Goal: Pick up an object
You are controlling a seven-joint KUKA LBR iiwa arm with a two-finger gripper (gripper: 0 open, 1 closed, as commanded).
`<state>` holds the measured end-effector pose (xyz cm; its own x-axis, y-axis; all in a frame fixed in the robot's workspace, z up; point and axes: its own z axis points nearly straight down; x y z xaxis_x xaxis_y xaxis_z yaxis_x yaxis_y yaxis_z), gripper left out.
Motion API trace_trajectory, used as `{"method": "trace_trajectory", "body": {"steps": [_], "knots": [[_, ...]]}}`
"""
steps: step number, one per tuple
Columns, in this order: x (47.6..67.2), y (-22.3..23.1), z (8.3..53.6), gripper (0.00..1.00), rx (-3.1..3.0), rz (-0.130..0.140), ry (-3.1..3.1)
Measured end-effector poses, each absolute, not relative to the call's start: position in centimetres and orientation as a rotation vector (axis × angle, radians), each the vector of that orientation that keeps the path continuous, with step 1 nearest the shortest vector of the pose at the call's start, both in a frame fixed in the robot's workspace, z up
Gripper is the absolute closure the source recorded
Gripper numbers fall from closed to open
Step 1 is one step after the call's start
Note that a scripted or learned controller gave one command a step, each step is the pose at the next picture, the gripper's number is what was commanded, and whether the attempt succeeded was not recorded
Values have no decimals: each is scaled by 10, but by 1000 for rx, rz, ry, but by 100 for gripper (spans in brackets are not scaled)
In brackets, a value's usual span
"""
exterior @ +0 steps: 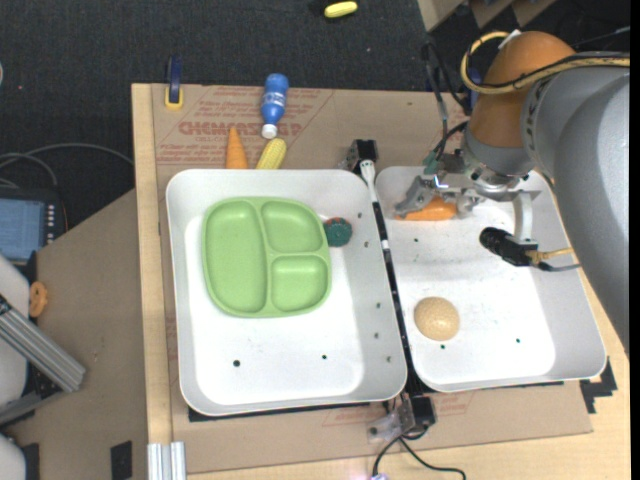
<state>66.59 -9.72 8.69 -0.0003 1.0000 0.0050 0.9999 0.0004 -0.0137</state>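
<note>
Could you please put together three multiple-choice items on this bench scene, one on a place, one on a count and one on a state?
1. Where does the green tray lie?
A. left bin
B. right bin
C. on the cardboard

2. How many compartments has it?
A. two
B. three
C. five

3. Where is the hand?
A. over the beige ball
B. over the green tray
C. low at the right bin's far end, by the orange piece

Key: 1 A, it sits inside the left bin. 2 B, one long and two small. 3 C, it is by the orange piece, apart from the beige ball.
</note>
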Motion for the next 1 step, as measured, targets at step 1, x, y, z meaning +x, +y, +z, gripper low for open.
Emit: {"method": "trace_trajectory", "body": {"steps": [1], "knots": [[666, -98, 90, 0, -2217, 5, -2216]]}}
